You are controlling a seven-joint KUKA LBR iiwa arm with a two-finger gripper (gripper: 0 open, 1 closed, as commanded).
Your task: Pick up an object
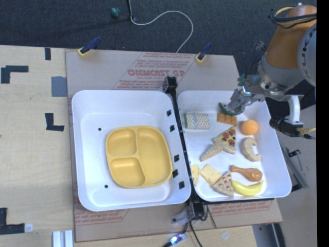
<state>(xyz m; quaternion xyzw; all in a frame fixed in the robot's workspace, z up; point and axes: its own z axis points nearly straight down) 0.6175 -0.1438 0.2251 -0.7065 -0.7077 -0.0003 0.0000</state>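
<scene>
Orange rectangular toy cracker (226,119) sits at the right white bin's (277,153) 12 o'clock, long axis running 9-to-3. Cardboard-covered bench (154,71), dark carpet (51,9) behind. Gripper (234,103) hovers touching it; can't tell its state.

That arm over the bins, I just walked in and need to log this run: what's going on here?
The grey and orange arm reaches in from the right, its gripper low over the far end of the right bin, by a small orange-brown piece. Nothing shows as lifted. Toy food lies around it: an orange, a pizza slice, a banana. The left bin has a yellow divided plate.
</scene>
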